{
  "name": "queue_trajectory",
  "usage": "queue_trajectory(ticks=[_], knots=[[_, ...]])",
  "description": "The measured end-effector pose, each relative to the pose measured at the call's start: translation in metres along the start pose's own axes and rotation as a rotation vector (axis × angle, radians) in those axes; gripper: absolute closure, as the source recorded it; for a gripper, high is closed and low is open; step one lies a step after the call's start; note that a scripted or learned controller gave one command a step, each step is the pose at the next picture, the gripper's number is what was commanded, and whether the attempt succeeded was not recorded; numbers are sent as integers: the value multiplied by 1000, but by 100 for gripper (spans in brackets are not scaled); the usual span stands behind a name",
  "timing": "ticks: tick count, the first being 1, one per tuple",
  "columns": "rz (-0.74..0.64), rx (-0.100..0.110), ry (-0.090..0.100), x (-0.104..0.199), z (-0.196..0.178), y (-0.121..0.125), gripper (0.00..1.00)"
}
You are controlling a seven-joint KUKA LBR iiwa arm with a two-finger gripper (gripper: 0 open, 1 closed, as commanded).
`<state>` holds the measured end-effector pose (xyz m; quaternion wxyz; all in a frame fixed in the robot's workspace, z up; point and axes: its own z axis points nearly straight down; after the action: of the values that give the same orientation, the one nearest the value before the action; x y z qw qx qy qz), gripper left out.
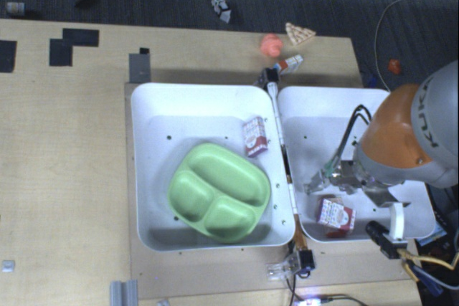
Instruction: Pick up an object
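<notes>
Down in the right bin (315, 107), near its front wall, lies a small red-and-white carton (336, 215). Just above it hangs the tool (320, 183); whether it is clenched cannot be told. The left bin (154, 118) holds a green divided tray (219, 190) and another small carton (254, 136).

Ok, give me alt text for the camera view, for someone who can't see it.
A grey and orange robot arm reaches into the right white bin, its gripper just above a small red and white carton. The left bin holds a green divided tray and another small carton.
</notes>
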<state>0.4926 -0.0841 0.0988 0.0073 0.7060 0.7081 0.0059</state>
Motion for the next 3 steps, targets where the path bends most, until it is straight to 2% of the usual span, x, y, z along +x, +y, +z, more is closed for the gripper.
queue_trajectory(ticks=[1,2,3], knots=[[-2,10,0,-44,13,61,0],[0,13,-1,-124,-87,10,0],[-2,10,-1,-123,-238,0,0]])
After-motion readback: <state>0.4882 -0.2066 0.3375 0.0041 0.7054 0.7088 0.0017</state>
